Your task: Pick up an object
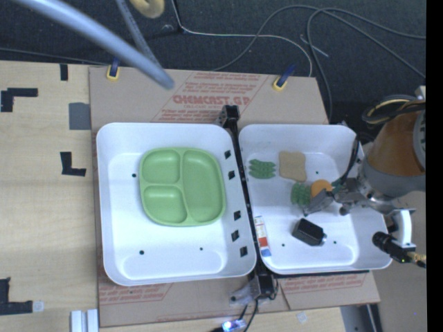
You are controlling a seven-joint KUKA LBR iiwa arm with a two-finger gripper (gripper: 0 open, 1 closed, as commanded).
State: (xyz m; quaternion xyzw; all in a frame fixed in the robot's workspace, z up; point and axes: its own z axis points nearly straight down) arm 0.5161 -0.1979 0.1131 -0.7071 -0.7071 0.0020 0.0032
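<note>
Black block (309,232): was seen lying in the near part of the right bin (346,258), tilted, apart from the other items.
Right bin: was set on the bench (41,199), touching the left bin (114,254) along a black divider (242,199).
Hand (325,198): was located low inside the right bin, reached in from the right edge, with its tip beside the orange piece (320,186) and the dark green item (300,195). Whether the fingers were spread or pressed together could not be told; no object was seen between them.
Arm (394,151): was seen at the right, grey with an orange band, above the bin's right wall.
Orange piece: was found just beside the dark green item, near the middle of the right bin.
Tan square (292,164): was placed in the far part of the right bin, flat.
Light green ridged item (261,169): was placed left of the tan square, near the divider.
Green divided plate (183,187): was laid in the left bin, with three compartments.
Cardboard sheet (208,95): was spread under both bins, printed in red.
</note>
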